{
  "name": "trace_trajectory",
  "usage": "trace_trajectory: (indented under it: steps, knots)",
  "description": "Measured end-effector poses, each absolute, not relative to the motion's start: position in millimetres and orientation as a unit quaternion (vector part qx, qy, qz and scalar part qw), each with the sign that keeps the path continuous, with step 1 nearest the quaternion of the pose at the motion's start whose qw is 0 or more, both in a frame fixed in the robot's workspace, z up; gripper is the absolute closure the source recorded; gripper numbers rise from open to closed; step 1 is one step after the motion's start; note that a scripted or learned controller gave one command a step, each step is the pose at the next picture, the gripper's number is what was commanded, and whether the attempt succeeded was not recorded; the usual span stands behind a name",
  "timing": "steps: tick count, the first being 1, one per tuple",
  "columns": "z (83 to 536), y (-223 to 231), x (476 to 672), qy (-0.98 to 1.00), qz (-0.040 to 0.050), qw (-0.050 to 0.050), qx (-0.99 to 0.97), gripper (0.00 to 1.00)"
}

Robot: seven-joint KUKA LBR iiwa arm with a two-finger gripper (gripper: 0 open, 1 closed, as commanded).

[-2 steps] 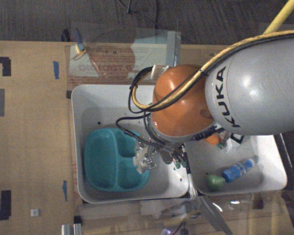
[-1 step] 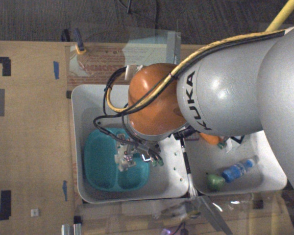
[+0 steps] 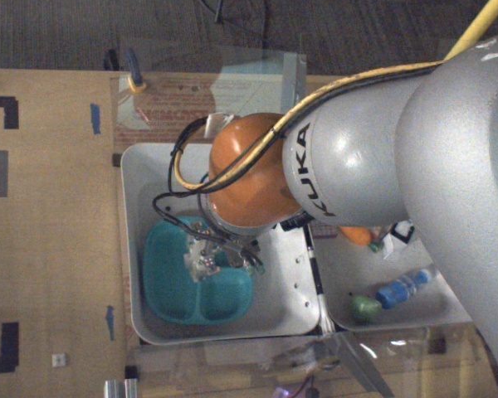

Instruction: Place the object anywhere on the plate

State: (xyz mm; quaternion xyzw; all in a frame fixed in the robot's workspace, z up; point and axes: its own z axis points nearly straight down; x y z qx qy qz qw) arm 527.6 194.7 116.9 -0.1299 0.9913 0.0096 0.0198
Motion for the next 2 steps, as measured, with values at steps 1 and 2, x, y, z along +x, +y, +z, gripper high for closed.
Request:
trace_trajectory:
  steps: [1, 2]
  knots:
    - [109.5, 144.9, 505.1, 0.987, 0.0137, 0.039, -0.157, 1.0]
    - [185.0, 48.0, 509.5, 0.998, 0.0005, 0.003, -0.062, 1.0]
